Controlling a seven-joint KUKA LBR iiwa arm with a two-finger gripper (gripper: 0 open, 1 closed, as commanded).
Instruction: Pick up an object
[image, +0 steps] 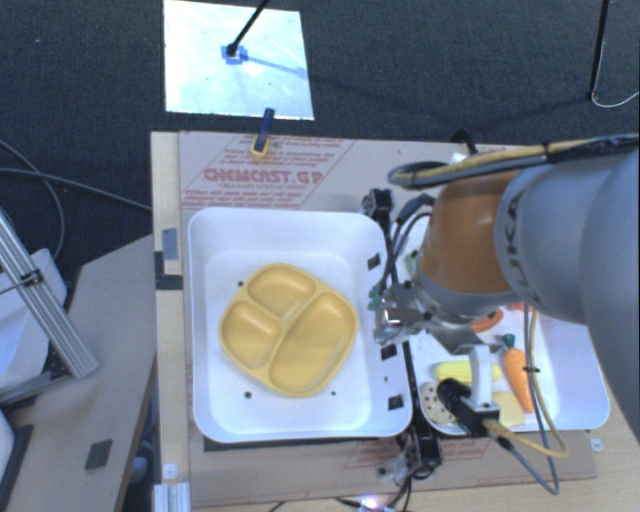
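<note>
Carrot (516, 378) lies far-to-near in the right-hand bin (598, 405) — to the view's right of the gripper (396, 322), whose grip cannot be told.

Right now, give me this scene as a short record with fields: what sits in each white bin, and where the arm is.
left bin: shallow white bin holding a yellow three-compartment plastic plate, lying flat near the bin's middle
right bin: shallow white bin, much of it covered by the arm
right bin contents: orange toy carrot; small yellow piece; pale round disc with dark dots
arm: grey arm with orange band, above the right bin's left side, close to the divide between the bins
</note>
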